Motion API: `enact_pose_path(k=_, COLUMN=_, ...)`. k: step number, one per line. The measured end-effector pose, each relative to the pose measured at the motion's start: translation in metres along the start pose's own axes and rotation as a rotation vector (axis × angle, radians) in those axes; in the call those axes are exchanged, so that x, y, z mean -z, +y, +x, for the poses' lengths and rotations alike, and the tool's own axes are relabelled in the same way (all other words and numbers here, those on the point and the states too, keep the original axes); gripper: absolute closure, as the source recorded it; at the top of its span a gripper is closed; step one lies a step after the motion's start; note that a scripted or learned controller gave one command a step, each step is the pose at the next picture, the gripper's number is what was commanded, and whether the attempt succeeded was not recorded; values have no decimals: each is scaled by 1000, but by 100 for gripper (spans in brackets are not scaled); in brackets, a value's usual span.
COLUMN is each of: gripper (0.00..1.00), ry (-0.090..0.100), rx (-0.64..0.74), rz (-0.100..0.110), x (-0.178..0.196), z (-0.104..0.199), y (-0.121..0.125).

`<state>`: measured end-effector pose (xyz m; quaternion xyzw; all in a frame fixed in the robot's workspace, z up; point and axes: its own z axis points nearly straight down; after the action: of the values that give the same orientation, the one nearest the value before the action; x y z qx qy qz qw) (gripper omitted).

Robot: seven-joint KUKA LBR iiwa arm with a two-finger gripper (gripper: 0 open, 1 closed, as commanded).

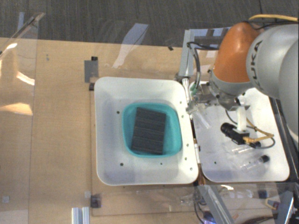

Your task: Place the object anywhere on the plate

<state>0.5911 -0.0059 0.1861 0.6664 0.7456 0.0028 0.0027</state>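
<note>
Inside left bin (107, 167): 1 teal plate (174, 136) is sitting about at the middle of the white floor.
On the plate: 1 dark grey ribbed block (148, 130) is lying flat, fully within the teal rim.
Right bin (276, 169): it is standing just beside the left bin.
Arm (275, 59): it is reaching in from the right, with its orange band (236, 55) hanging over the right bin.
Gripper (204, 107): it is hovering at the wall between the 2 bins, apart from the block. Whether it is spread or pressed together, I cannot tell.
</note>
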Motion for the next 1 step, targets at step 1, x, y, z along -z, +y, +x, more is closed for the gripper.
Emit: enact_pose_path(k=1, gripper=0, ry=0, rx=-1, rz=0, x=0, z=0, y=0)
